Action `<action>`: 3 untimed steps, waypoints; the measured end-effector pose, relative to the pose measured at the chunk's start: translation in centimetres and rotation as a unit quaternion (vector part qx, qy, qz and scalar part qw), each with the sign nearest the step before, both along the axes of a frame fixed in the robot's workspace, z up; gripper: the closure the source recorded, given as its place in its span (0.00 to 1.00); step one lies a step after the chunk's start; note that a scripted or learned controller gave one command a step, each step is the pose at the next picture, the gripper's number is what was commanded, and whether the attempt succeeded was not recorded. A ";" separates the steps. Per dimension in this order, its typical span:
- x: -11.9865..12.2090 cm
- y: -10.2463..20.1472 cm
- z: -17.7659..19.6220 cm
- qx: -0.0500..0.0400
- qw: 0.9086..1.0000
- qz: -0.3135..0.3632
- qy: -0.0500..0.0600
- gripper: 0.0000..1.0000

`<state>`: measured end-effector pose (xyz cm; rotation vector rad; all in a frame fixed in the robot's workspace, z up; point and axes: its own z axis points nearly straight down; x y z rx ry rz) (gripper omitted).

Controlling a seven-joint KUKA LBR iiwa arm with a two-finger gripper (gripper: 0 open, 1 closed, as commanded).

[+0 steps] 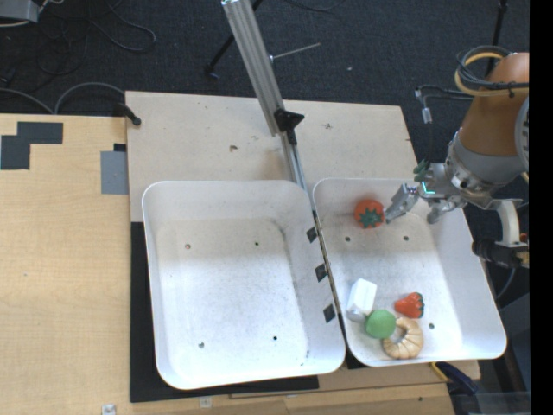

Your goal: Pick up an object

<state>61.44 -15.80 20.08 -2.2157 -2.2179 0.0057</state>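
We see two shallow white plastic bins side by side on the pale tabletop (pixel 199 137). The left white bin (pixel 173 206) has a bare floor with only small dark specks, so it offers wide open room from rim to rim. The right white bin (pixel 467 266) shares a rim line with it, marked by small black clips along the divider.

In the right bin, the far part holds a small red tomato-shaped toy with a green top (pixel 369 213), lying near the far rim and apart from everything else, with bare floor around it. The near part is crowded: a small white block (pixel 362 296), a round green ball (pixel 379 323), a tan ring-shaped pastry toy (pixel 403 340) and a small red strawberry-like toy (pixel 409 303) lie clustered close together near the front rim. The middle of this bin's floor is bare.

A slanted grey metal rail (pixel 257 63) rises from the divider toward the far edge.

The grey arm with its orange band (pixel 494 115) reaches in from the right, over the far right rim. Its hand (pixel 418 203) is tilted downward toward the left, fingers spread apart and holding nothing, one fingertip (pixel 398 206) just beside the tomato toy.
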 end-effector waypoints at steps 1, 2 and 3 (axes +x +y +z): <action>0.1 0.0 0.2 -0.001 1.000 0.001 -0.002 0.00; 0.2 -0.7 -4.5 -0.001 1.000 0.000 0.000 0.00; -0.7 0.0 -9.6 0.000 1.000 0.000 0.001 0.00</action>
